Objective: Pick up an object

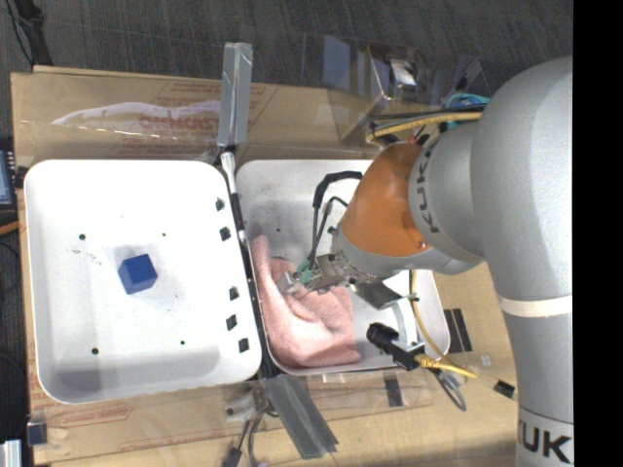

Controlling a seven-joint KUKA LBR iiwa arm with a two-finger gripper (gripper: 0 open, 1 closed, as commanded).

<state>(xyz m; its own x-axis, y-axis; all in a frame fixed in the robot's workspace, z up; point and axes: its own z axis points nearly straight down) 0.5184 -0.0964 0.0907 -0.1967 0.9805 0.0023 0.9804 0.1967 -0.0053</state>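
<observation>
Bins: two, with one blue cube (137,272) left, one pink cloth (310,321) right under the hand (304,278), grip unclear.

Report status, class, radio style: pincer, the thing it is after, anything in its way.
Pincer down on pink cloth in right bin, fingers unreadable. Blue cube sits alone in left bin. Arm's bulk hides much of right bin.

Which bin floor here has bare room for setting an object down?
The left white bin has bare floor all around the small blue cube. The right white bin is crowded: the pink folded cloth and the gripper fill its middle.
</observation>
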